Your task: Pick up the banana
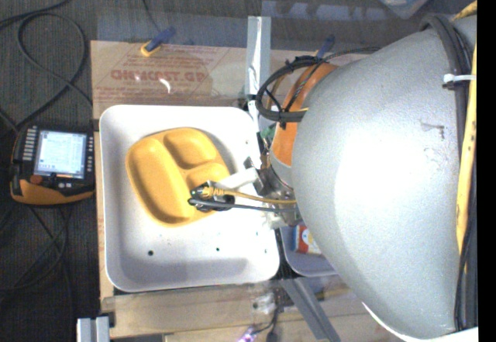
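Landmark: shallow white plastic left bin (pixel 124 255), on the cardboard-covered worktop (pixel 116 77).
Yellow moulded plastic tray, two hollows (pixel 167 170): lies inside the left bin, toward its upper half.
Banana: cannot make out a banana as such; a small yellow sliver (pixel 219 191) sits at the tray's lower right edge, right at the tool tip, and may be part of it.
Gripper, slender dark fingers (pixel 203 197): reaches into the left bin from its right wall, tip over the tray's lower right edge.
Fingers' state: cannot tell whether spread or closed; too small and dark.
Grey arm with orange band (pixel 387 177): looms over the bin to the right of the landmark.
Risk: the fingers may catch the tray rim instead of the fruit, lifting or dragging the tray.
Writing: faded red print on the cardboard above the left bin, unreadable.
Handheld pendant with lit screen (pixel 54 162): on the floor left of the left bin; text illegible.
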Controlling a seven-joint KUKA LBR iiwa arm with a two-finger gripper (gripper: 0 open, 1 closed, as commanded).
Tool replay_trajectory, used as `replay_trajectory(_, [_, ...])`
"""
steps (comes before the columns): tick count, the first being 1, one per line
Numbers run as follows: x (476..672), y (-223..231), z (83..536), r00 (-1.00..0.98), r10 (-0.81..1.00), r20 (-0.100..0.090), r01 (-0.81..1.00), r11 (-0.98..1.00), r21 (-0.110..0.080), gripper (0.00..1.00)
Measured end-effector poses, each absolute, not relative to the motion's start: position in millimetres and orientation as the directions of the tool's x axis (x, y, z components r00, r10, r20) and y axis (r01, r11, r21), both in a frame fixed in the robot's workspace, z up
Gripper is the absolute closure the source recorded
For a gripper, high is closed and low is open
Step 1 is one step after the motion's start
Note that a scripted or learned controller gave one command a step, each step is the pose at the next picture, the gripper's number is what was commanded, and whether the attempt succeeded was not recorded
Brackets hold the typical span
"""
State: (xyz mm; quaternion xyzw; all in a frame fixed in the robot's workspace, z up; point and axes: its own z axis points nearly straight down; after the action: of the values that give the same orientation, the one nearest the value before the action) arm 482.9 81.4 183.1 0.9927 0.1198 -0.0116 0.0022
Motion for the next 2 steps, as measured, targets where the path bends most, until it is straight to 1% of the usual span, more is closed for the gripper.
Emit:
replay_trajectory(1, [501.0, 135.0, 249.9, 0.980, 0.200, -0.009, 0.200, -0.980, 0.005, 1.00])
replay_trajectory(2, [500.9, 135.0, 249.9, 0.980, 0.200, -0.010, 0.200, -0.980, 0.006, 0.00])
